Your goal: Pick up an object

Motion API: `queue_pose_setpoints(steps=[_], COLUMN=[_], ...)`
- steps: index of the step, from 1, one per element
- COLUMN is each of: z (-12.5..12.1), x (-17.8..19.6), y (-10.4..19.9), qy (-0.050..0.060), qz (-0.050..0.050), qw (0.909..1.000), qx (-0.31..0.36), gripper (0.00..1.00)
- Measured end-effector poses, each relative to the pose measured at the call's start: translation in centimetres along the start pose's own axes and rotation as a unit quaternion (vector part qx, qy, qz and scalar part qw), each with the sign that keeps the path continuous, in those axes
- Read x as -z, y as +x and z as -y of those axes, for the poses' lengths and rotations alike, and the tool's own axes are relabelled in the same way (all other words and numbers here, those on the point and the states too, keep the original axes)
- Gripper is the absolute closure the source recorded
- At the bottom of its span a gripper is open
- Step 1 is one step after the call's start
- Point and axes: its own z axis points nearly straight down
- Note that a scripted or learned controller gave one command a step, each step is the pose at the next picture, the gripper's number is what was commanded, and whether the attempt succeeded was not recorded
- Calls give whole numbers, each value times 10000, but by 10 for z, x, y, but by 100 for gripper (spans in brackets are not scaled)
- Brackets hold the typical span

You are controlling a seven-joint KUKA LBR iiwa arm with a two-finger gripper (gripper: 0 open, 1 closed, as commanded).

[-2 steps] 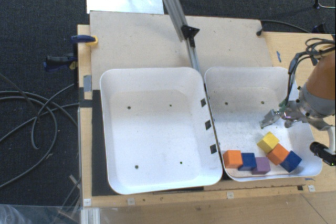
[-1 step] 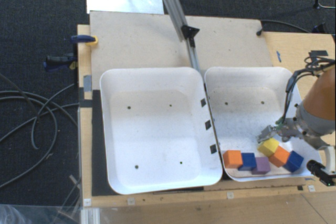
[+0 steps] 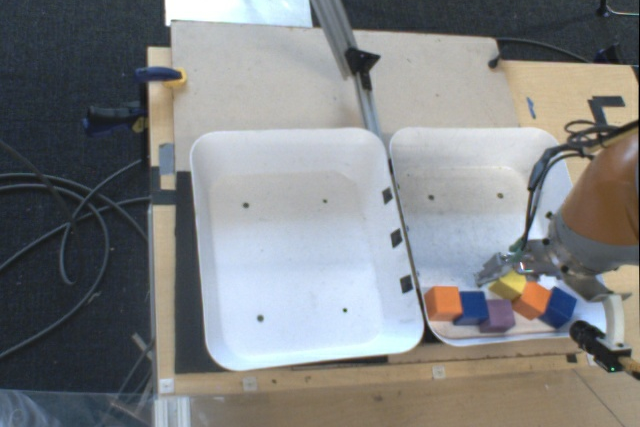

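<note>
My hand (image 3: 512,271) hovers over the yellow block (image 3: 508,286), its grip impossible to tell, and the crowding orange block (image 3: 534,299) could spoil the grasp.

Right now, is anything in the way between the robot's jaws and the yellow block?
Nothing visible stands between them. The gripper sits right at the yellow block in the right bin. But an orange block, a purple block and a blue block crowd close around it.
</note>
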Motion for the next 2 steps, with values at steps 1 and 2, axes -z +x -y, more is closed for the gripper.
queue_pose_setpoints(steps=[1, 2], z=[-2, -67], x=[11, 87], y=[-1, 55], qy=[-26, -63], qz=[9, 8], qw=[10000, 10000], qx=[2, 51], gripper=[100, 100])
